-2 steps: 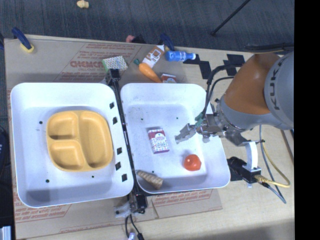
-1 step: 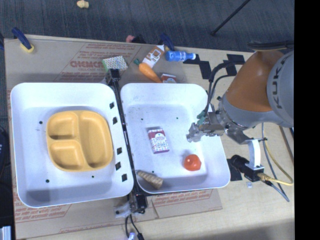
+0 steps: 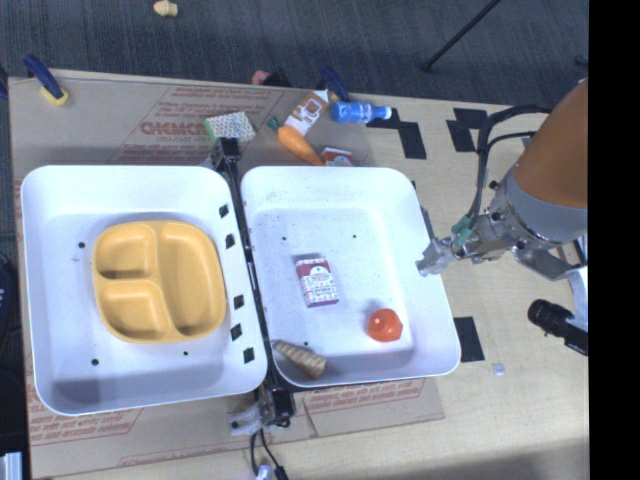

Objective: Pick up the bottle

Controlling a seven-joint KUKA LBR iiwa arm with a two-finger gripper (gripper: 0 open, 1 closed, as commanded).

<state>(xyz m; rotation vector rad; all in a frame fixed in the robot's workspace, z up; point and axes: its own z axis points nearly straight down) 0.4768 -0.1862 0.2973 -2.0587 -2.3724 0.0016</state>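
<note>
Nearest the lens, at the bottom edge of the view: a black clip and cable cluster (image 3: 268, 413) at the front junction of the two bins, resting on the cardboard sheet (image 3: 150, 118) that covers the surface (image 3: 520, 408).

Right bin (image 3: 425, 308): a brown, roll-shaped item (image 3: 299, 359) lies against the front-left corner. A red round object (image 3: 385, 325), tomato-like, sits front-right of centre. A small red and white carton (image 3: 317, 280) lies flat near the middle. These three are apart from each other.

Left bin (image 3: 40, 268): holds a yellow three-compartment tray (image 3: 158, 279), roughly centred.

Bottle (image 3: 303, 114): white with an orange label, lying on its side outside the bins, on the cardboard behind the right bin's rear edge. An orange carrot-shaped item (image 3: 299, 145) lies just in front of it. A blue bottle-like object (image 3: 356, 113) lies just to its right. A green-patterned sponge or packet (image 3: 229, 126) lies to the left, behind the divider.

Hand (image 3: 437, 261): outside the right bin, just beside its right rim, over the bare surface. Well apart from the bottle. Nothing visible between its fingers; how far they are spread, I cannot tell at this angle. Arm (image 3: 555, 183) enters from the right.
</note>
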